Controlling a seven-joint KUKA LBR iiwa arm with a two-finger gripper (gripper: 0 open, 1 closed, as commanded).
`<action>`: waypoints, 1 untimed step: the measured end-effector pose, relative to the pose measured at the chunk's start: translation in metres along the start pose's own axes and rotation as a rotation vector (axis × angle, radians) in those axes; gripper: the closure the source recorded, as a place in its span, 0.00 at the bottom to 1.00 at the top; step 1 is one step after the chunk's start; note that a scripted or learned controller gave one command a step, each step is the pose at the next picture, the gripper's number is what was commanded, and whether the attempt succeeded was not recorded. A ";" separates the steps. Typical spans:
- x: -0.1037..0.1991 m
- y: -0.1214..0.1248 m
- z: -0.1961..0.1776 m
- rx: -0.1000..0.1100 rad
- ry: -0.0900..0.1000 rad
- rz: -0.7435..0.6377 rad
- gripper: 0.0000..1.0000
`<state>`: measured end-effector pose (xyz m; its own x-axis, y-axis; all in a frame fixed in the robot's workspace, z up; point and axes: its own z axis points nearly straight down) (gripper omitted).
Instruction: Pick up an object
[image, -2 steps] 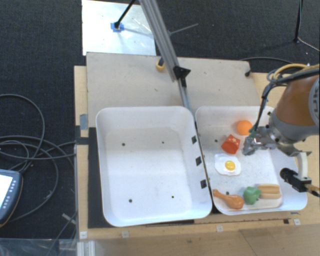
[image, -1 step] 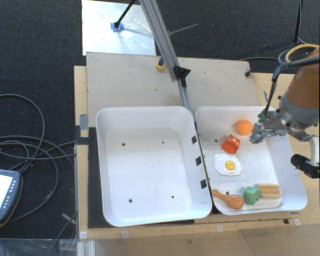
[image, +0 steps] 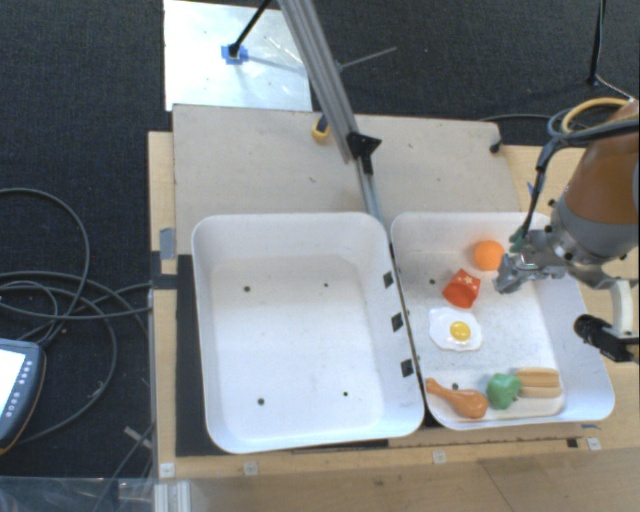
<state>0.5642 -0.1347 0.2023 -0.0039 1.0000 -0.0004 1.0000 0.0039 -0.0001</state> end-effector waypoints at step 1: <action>0.054 0.004 0.005 -0.001 0.003 -0.006 1.00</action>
<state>0.5676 -0.0811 0.1977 -0.0102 0.9999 0.0021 0.9999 0.0102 0.0005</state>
